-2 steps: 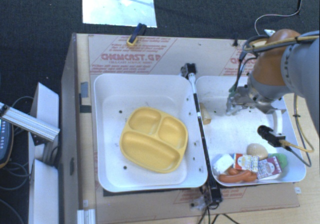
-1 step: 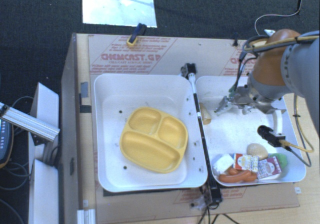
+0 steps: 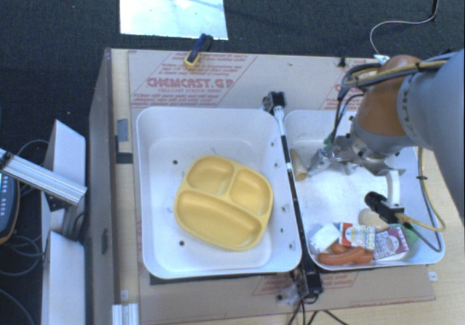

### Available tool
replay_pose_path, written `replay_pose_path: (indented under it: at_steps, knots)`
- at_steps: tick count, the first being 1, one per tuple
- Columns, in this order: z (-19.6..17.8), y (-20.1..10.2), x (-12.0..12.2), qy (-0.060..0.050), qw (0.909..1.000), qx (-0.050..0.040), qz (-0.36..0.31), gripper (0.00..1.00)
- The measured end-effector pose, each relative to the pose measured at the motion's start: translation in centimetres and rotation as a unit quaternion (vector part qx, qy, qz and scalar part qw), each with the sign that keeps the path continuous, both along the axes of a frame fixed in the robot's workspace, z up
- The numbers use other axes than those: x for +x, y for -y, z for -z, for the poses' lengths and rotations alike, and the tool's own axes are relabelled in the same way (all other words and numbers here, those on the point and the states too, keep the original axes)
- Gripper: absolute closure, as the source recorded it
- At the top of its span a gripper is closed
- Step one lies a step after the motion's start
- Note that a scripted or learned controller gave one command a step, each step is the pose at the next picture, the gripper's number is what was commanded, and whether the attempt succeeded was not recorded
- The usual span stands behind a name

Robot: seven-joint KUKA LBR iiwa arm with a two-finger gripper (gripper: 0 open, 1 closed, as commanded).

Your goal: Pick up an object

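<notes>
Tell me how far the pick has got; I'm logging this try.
Nothing looks picked yet. The hand is low in the right bin, near its left wall, with no item seen between its fingers. The small items lie heaped in that bin's near corner, and the yellow tray sits in the left bin. Grasp and lift remain.

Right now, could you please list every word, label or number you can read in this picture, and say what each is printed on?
"CHEMCAST GP": large red letters on the brown sheet behind the bins.
Smaller red lines above and below it on that sheet: too blurred to read.
Faint red print on the sheet's front edge: unreadable.
Print on the red and white carton in the right bin: too small to read.
</notes>
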State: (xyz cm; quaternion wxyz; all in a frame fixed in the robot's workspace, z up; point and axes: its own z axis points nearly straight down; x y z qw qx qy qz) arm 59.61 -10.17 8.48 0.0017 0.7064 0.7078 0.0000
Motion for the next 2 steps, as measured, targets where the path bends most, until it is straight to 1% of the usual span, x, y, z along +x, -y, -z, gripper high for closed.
replay_pose_path:
  at_steps: [1,2]
  knots:
    - [-1.07,-0.02,0.08,0.001,1.0000,0.0006,-0.001,1.00]
    - [-1.06,-0.03,0.08,0.001,1.0000,0.0006,-0.001,0.00]
